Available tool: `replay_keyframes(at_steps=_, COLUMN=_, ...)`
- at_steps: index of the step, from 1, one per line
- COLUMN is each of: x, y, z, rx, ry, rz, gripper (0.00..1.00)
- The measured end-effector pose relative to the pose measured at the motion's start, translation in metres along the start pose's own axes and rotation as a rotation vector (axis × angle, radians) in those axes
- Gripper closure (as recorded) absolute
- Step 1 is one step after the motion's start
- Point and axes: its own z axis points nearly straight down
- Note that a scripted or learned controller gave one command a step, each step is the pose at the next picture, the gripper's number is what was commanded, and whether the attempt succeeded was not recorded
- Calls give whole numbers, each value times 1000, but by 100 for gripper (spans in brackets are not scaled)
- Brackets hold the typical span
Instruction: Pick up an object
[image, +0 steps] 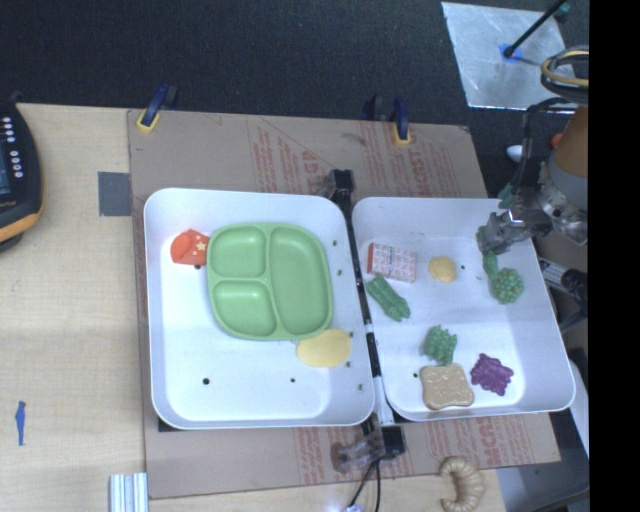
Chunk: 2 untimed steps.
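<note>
A: How far along?

B: Not far, by the look of it. Nothing lifted yet. In the left bin (160, 300), from the left: a red piece (188, 247), a green divided plate (270, 280), and a yellow lump (324, 348) touching the plate's near right corner. In the right bin (560, 365): a red-and-white packet (391, 262), a green pod (388, 298), a small yellow piece (442, 268), a broccoli floret (438, 343), a toast slice (446, 386), purple grapes (491, 373) and, farthest right, a stalked green piece (505, 284). All lying on the bin floors.

A: And the hand?

B: Hand (500, 232) low over the right bin's far right part, just beyond the stalked green piece. Probably the target, judging by nearness. Left to do: grip, then lift clear.

A: Spread or pressed together?

B: Cannot tell. Too dark and small to read. Equally unclear whether touching the stalk or just above it. Arm cut off at the right. On the counter (70, 330), near side, a beige curled thing (462, 482), hard to identify.
</note>
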Motion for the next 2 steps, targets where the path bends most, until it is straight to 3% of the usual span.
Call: replay_keyframes(at_steps=2, x=57, y=28, z=-26, rx=-1, ry=1, rz=-4, gripper=100)
